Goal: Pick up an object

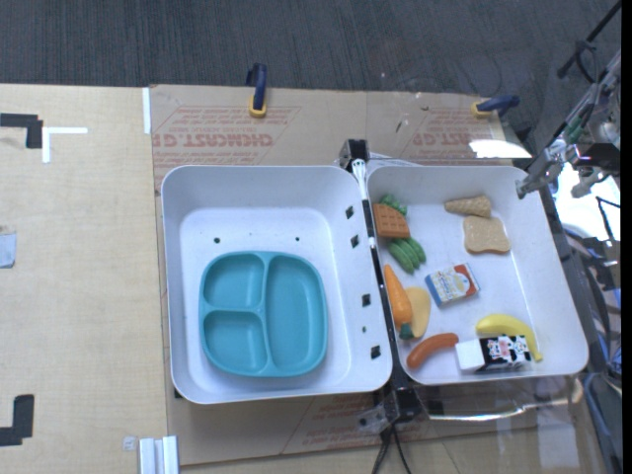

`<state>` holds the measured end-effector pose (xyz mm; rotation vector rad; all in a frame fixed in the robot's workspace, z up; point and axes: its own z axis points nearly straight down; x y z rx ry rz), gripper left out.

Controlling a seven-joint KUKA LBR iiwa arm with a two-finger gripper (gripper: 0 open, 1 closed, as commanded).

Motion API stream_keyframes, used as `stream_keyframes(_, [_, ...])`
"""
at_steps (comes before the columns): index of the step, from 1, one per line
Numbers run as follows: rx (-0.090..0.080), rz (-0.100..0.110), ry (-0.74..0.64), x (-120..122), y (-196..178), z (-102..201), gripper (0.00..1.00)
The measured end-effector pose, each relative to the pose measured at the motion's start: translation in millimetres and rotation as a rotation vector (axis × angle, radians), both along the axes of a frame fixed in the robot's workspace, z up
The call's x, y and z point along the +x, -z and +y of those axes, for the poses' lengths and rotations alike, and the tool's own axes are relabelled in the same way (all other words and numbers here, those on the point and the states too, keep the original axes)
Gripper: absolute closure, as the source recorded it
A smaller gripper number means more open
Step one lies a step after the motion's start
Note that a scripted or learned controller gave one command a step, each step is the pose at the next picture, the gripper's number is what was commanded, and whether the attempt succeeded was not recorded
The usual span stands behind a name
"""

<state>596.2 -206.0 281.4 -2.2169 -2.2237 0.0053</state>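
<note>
Gripper (541, 171), jaw state unclear, sits at right bin's (553, 235) far-right corner; bread (486, 235) lies nearest, toward the bin's middle.

Mirrored "CHEMCAST GP", cardboard sheet (212, 138)

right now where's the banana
In the camera view, the banana lies in the right bin near its front right corner, just above the black-and-white milk carton.

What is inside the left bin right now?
The left bin holds one teal divided plate, lying flat toward the front, its three compartments bare. The bin floor under the plate is covered, so anything beneath it cannot be seen.
</note>
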Motion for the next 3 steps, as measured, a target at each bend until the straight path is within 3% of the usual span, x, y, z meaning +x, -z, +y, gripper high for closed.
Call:
stream_keyframes(1, [0.003,0.004,-0.117,-59.2,145.6,82.7,0.0])
stream_keyframes(2, [0.003,0.003,0.018,-52.4,192.0,70.9,0.0])
stream_keyframes(3, [0.003,0.005,0.023,-51.7,185.1,70.4,1.0])
